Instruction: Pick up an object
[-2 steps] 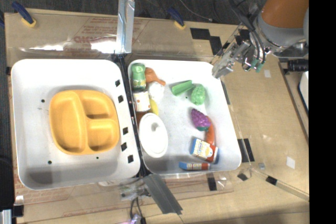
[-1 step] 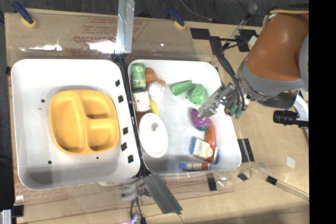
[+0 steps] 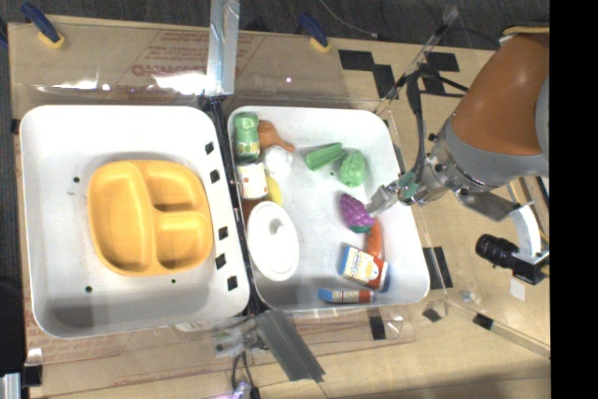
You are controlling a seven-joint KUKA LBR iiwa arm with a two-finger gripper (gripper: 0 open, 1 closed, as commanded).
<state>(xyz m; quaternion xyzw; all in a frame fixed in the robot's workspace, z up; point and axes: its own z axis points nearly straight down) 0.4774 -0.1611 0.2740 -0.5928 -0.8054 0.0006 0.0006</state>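
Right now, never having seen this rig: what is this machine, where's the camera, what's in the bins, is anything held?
One camera, fixed above the bench, looks down at a slant. The grey arm with an orange band reaching in from the right is a KUKA robot arm; its gripper hangs over the right bin, beside a purple toy. Nothing can be seen held.

The left bin holds a yellow divided tray. The right bin holds toy food: a green can, two green vegetables, a white round lid, a small carton and a few smaller items.
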